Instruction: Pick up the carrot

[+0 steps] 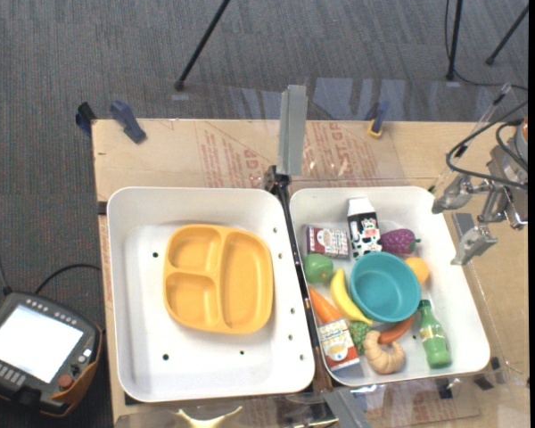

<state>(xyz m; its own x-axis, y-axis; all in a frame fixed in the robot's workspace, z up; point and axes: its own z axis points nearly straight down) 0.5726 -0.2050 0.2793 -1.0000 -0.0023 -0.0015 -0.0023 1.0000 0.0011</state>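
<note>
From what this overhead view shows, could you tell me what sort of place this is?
Most likely a robotics lab bench set up for pick-and-place trials: two white bins clamped on a board, toy food such as the carrot, tripod legs on grey carpet, and a teach pendant on the floor.

arm: enters at right edge | claw (468,226): hangs low, fingers spread apart, nothing between them

A tray (219,277) lay in the left bin (129,239). In the right bin (468,315), a bowl (384,286) sat centrally, a carrot (322,304) to its left, a bottle (432,333) at its near right.
</note>
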